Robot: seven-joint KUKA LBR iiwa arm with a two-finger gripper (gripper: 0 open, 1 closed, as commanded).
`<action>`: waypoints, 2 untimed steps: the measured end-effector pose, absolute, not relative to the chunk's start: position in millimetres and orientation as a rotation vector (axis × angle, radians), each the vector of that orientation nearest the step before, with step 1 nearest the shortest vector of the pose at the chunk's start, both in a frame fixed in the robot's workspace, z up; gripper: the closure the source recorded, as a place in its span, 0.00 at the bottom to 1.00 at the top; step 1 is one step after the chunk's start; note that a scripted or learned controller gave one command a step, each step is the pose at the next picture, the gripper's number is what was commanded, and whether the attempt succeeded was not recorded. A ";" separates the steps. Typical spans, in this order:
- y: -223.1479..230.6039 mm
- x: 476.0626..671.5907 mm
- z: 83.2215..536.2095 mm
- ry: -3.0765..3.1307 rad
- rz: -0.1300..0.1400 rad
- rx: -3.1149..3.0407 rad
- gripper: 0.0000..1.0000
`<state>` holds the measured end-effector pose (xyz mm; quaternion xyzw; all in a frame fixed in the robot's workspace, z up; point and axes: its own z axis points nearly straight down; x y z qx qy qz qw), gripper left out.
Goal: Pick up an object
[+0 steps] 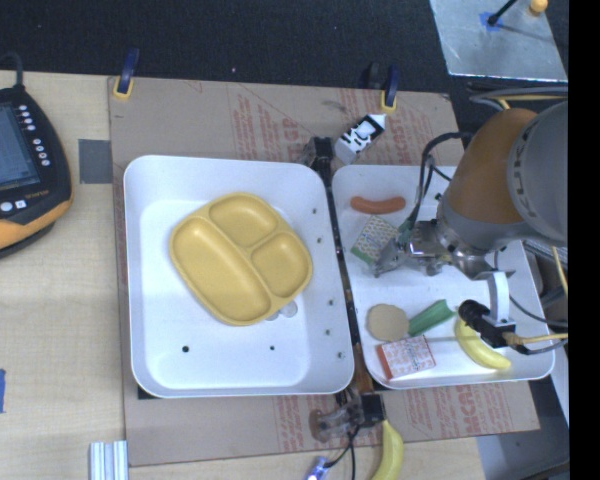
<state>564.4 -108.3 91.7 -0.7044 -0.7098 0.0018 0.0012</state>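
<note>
The right bin (pixel 510 268) holds a red-brown sausage (pixel 377 205), a grey-green checked pad (pixel 373 235), a tan round disc (pixel 386 321), a green block (pixel 430 316), a banana (pixel 480 346) and a red-and-white card box (pixel 408 356). My gripper (pixel 390 256) is low in this bin, at the checked pad's lower right edge and touching or just over it. The arm's grey and orange body (pixel 495 183) covers the bin's right side.
The left bin (pixel 150 268) carries a yellow divided plate (pixel 240 256). A second banana (pixel 388 453) lies on the cardboard below the bins. A teach pendant (pixel 15 168) sits at the far left. Clamps (pixel 388 86) hold the cardboard's back edge.
</note>
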 end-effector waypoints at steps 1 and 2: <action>-95.4 647.6 118.0 -2.224 0.001 -2.217 0.00; -125.0 656.1 91.6 -2.224 0.003 -2.218 0.00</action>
